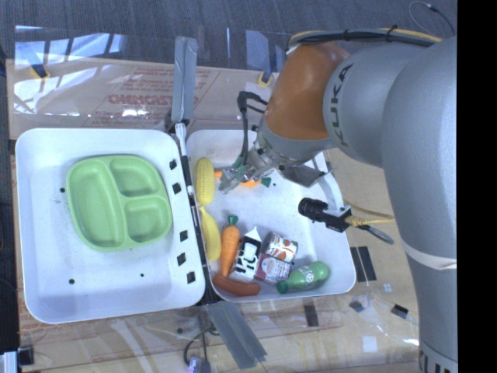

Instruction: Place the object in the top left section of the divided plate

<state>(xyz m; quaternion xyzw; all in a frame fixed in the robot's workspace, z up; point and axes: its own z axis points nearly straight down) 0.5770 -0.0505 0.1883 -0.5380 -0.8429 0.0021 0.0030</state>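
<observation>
Here's the arm (365, 92) reaching in from the right, its end effector (247, 171) down in the upper part of the right bin (342, 270). A small orange object (248, 182) sits right at the fingertips, though whether it's actually pinched between them I cannot tell (the fingers are too small and shadowed to read). Over in the left bin (39, 286), the green divided plate (118, 201) lies with all its sections bare. Along the right bin's left wall: a corn cob (204, 180) and a banana (210, 236). Lower down, a carrot (229, 245), a sausage (236, 287), a black-and-white carton (248, 258), a red-labelled can (276, 259) and a green bottle (303, 277) huddle together.
</observation>
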